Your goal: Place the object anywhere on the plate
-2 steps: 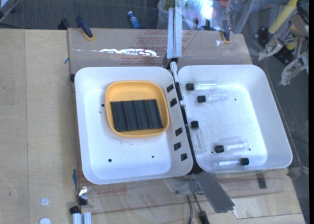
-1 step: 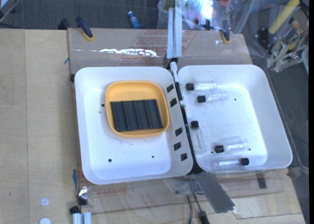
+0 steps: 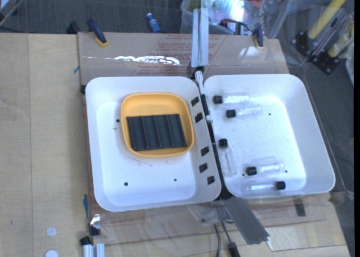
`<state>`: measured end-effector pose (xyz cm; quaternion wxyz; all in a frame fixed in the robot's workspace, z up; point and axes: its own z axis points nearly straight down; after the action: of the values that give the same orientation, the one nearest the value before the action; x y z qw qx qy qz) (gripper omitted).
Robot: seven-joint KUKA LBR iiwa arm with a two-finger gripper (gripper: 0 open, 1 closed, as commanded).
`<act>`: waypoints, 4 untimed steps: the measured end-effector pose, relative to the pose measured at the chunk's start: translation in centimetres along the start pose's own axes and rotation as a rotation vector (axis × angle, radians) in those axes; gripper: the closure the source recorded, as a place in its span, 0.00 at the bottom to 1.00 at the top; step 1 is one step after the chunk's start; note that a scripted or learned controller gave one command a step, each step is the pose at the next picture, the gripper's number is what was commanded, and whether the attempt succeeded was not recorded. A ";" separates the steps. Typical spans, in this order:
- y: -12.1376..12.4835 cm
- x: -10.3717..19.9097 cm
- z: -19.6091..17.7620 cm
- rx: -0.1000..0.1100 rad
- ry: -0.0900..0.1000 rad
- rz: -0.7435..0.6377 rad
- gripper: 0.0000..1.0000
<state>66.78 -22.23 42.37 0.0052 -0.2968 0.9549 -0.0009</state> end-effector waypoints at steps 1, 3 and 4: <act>0.0 0.0 0.0 -0.001 0.000 0.001 0.00; 0.0 0.0 8.2 -0.003 -0.007 -0.589 1.00; 1.6 2.3 -1.4 -0.002 0.000 -0.769 1.00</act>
<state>64.01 -22.23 43.75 0.0043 -0.6333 0.7739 -0.0016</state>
